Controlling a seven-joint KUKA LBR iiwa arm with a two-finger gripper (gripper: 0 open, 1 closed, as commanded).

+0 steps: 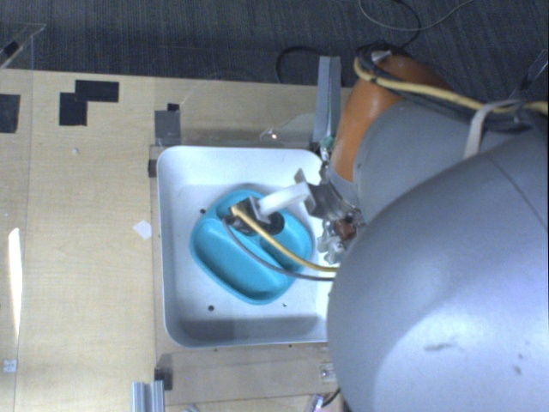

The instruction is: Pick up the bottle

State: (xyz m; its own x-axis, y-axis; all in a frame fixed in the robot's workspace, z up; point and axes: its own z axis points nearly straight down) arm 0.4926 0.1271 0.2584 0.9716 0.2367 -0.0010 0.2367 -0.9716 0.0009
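Blue bottle [225,257] lies in white bin [184,197], near its middle. End effector [330,234] just beside bottle's right edge, largely hidden by arm [429,299]; opening cannot be told, no hold visible. Bottle probably light, stiff, smooth plastic, so slip-prone. Broad rounded body: narrower end likely best hold.

Place: a robotics lab or test cell, not a home or a shop.
Machine: a large grey industrial robot arm [446,299] with an orange band [364,118] looms over the right side.
Surface: a pale plywood surface [77,256], with flat black rectangular marks [86,101] at far left.
Fixture: a shallow white plastic bin [176,316] set into it, with grey metal brackets [167,125] at its corners.
Floor: dark grey office carpet [171,15] beyond the far edge, with a thin loose black cable [390,11] looped on it.
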